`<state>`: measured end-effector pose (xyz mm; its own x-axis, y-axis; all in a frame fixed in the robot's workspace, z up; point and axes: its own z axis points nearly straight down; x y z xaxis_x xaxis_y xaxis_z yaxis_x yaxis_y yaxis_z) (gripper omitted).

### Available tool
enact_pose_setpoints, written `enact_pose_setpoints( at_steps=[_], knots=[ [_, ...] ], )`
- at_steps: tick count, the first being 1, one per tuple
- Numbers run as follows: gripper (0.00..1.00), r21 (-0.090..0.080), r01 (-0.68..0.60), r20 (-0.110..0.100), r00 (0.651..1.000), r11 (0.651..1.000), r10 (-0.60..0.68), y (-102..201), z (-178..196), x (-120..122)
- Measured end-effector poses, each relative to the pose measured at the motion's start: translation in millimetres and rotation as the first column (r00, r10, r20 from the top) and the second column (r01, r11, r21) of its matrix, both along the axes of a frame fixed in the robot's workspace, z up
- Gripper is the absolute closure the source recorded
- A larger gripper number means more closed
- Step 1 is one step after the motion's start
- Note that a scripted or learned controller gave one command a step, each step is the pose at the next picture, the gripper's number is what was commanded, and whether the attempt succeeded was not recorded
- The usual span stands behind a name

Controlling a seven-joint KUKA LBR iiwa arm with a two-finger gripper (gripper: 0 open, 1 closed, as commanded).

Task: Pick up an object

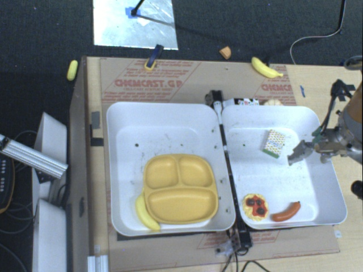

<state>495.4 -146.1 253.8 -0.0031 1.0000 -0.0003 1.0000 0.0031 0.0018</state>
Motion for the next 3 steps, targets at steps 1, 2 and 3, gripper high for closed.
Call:
enact_pose_setpoints(
  at_steps=[1,2,3],
  knots=[
    [0.00,0.000,-0.001,0.000,1.000,1.000,0.001,-19,-56,100],
    [0.00,0.000,-0.002,-0.002,1.000,1.000,0.002,-11,-120,133],
    [0.00,-0.001,0.002,0.001,1.000,1.000,-0.002,-33,-150,143]
  ],
)
